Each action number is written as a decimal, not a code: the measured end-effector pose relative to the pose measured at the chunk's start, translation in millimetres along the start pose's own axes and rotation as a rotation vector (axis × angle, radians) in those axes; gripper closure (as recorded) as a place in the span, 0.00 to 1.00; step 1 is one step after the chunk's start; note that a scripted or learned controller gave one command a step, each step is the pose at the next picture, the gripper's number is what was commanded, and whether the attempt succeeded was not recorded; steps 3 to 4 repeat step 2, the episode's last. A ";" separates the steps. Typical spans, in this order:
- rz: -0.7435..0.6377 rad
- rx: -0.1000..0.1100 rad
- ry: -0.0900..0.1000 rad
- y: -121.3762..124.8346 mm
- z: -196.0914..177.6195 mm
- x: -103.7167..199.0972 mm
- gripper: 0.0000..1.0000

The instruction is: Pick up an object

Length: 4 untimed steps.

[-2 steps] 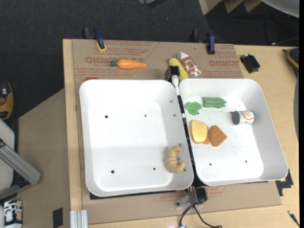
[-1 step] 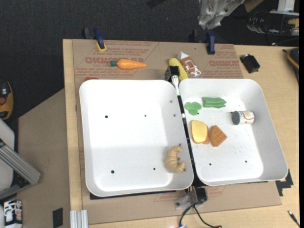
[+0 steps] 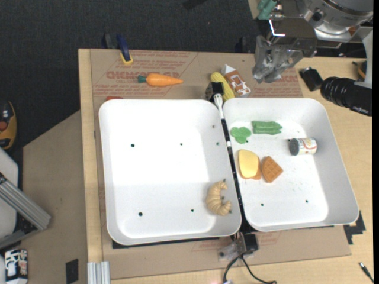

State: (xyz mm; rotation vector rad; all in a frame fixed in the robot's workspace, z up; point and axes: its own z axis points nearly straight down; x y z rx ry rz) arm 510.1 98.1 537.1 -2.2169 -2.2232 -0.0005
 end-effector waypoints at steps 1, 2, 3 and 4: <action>-0.009 -0.003 0.001 0.7 2.7 103.5 1.00; 0.013 0.001 -0.004 -23.6 15.3 2.0 1.00; 0.013 0.001 -0.004 -23.6 15.3 2.0 1.00; 0.013 0.001 -0.004 -23.6 15.3 2.0 1.00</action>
